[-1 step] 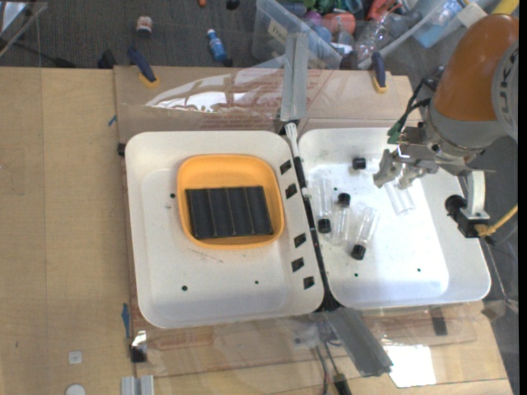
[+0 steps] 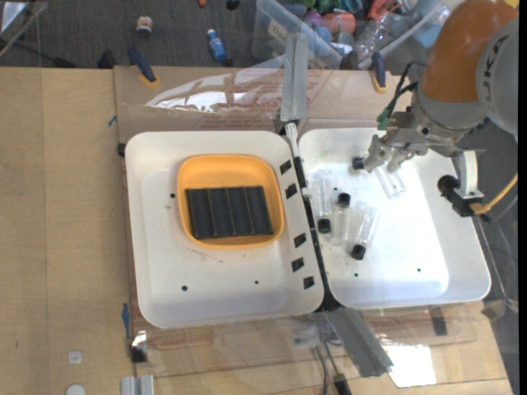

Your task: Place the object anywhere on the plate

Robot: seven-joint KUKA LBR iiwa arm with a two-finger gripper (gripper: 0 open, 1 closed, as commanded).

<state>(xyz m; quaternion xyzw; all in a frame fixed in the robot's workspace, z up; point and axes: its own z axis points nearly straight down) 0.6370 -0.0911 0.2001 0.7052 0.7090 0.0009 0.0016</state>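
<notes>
Tool (image 2: 387, 156): two-finger unit on the grey arm (image 2: 473, 52) with orange band, poised over the far part of the right bin (image 2: 461, 278); whether its fingers are spread or closed cannot be told, as the wrist hardware and clear plastic beneath it blur together

Objects: several small clear vials with black caps, lying loose on the right bin's floor
- one vial (image 2: 392, 181) just below the tool, tilted, possibly touching it; contact cannot be confirmed
- one vial (image 2: 361, 231) further below the tool, black cap toward the near edge
- two more vials (image 2: 323, 208) below and to the left of the tool, beside the divider between the bins
- black cap or knob (image 2: 358, 164) just left of the tool

Plate (image 2: 230, 197): orange, rounded-square, in the left bin (image 2: 165, 295), well to the left of the tool and slightly nearer the camera; a dark ribbed rectangular block (image 2: 229, 211) lies flat on it

Bins: two shallow white trays side by side on the wooden worktop (image 2: 49, 220), touching along a centre seam with black clips

Background: clear tub of coloured items (image 2: 338, 6) on the floor beyond the tool, to its upper left
</notes>
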